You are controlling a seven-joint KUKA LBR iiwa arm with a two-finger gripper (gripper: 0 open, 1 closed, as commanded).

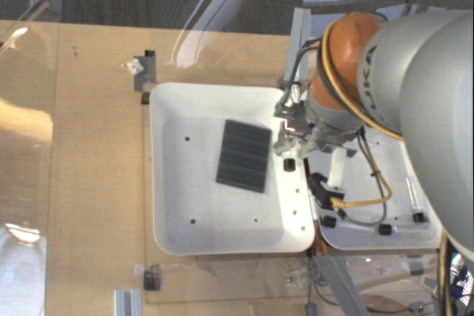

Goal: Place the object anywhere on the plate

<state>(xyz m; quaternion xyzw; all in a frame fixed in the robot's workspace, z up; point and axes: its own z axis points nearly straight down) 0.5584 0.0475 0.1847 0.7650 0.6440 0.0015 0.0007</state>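
A dark grey ribbed rectangular plate (244, 155) lies flat in the middle of the left white bin (178, 189). My gripper (290, 148) hangs over that bin's right rim, just right of the plate's right edge, under the grey wrist and orange band. The arm's bulk and cables hide most of it from above. I cannot make out any object at the gripper. A small dark and white part (288, 165) shows just below the gripper at the rim; what it is I cannot tell.
The right bin (370, 237) is largely covered by the arm; small black pieces (384, 229) and a pale rod (412, 193) lie on its floor. Yellow and black cables (355, 200) loop below the wrist. Black clamps (147, 70) sit on the wooden bench beside the left bin.
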